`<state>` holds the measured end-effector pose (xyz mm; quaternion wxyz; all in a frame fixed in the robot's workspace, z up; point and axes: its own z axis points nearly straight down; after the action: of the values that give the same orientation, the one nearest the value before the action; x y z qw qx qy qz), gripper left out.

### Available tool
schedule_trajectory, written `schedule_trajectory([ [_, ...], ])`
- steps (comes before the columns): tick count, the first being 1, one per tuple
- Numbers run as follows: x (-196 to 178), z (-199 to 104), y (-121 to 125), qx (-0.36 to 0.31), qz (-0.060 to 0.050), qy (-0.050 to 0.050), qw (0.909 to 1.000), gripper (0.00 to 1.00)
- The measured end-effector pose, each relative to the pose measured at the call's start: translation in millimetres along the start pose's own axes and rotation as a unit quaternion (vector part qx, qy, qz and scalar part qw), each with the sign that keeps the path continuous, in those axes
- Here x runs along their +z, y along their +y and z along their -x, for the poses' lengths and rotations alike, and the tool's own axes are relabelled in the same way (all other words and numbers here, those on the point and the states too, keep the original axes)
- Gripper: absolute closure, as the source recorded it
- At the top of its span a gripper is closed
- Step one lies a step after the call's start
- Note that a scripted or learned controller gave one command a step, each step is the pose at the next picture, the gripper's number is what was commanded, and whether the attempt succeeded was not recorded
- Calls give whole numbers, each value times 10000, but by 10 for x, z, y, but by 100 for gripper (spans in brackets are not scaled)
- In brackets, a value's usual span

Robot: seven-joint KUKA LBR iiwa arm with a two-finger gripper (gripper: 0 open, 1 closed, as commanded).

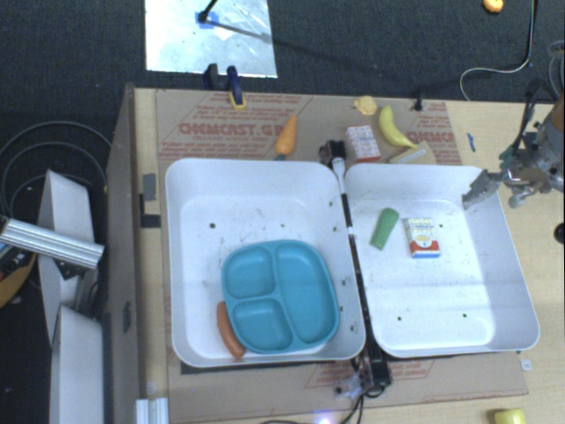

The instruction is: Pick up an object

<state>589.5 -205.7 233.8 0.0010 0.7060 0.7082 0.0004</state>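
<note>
The right bin (508, 263) holds a green cylinder-shaped piece (384, 228) and, just to its right, a small white box with red and blue print (423, 237). In the left bin (190, 237) lie a blue divided plate (280, 295) and an orange-brown sausage (229, 329) along the plate's left edge. My gripper (494, 194) hangs over the right bin's far right corner, up and right of the small box. Its two grey fingers (477, 190) stand apart, open, with nothing between them.
On the cardboard behind the bins lie a carrot (286, 136), a small pink-white box (363, 142), a banana (395, 128) and a yellow scrap (365, 105). A foil sheet (210, 25) lies on the dark floor beyond. Cables hang at the upper right.
</note>
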Motion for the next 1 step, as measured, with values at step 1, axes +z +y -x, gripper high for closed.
schedule_trajectory([
  [1, 788, -597, 287, -32, -21, 19, 10000, 0],
])
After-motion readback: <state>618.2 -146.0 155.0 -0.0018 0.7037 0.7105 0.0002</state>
